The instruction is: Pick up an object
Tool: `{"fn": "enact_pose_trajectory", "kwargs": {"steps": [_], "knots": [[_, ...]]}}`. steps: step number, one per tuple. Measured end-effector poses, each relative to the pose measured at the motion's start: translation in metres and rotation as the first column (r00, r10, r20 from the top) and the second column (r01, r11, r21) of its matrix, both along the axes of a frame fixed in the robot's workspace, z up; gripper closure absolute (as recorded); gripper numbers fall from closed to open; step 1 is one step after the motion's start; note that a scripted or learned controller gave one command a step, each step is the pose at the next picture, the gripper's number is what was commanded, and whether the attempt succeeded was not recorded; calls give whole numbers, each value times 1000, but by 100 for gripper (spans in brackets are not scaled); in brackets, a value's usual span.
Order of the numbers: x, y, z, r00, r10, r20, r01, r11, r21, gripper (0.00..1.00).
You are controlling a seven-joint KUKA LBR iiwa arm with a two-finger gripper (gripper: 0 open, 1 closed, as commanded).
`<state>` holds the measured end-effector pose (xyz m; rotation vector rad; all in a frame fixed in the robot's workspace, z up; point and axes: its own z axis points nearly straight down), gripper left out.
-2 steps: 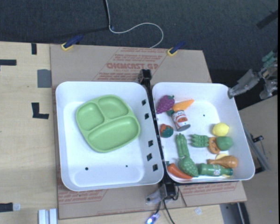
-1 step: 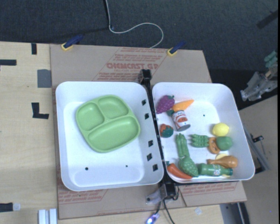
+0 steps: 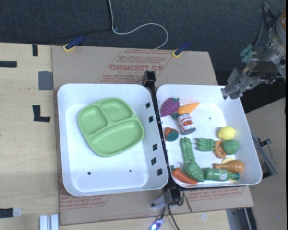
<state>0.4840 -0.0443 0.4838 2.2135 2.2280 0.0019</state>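
Note:
The right bin [image 3: 240, 110] holds several toy foods: purple grapes [image 3: 169, 106], a carrot [image 3: 188, 107], a small red-labelled can [image 3: 186, 122], a yellow lemon [image 3: 226, 132], a green lime [image 3: 231, 146], a green cucumber-like piece [image 3: 186, 150] and a green bottle [image 3: 221, 175]. My gripper [image 3: 232, 91] hangs at the bin's upper right corner, above the rim and apart from all the toys. Nothing is visible between its fingers.
The left bin [image 3: 72, 176] contains a green divided plate [image 3: 111, 126]. Both bins rest on a cardboard sheet [image 3: 134, 66] on the bench. A white cable [image 3: 134, 30] loops behind it. The arm [image 3: 269, 42] comes in from the upper right.

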Motion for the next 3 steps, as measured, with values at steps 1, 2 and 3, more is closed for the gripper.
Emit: {"fn": "enact_pose_trajectory", "kwargs": {"steps": [1,2,3], "knots": [[-1,14,-99,1000,-5,-13,5,1000,0,100],[31,80,-29,1000,0,4,0,1000,0,100],[-2,73,-23,1000,-5,-4,5,1000,0,100]]}}
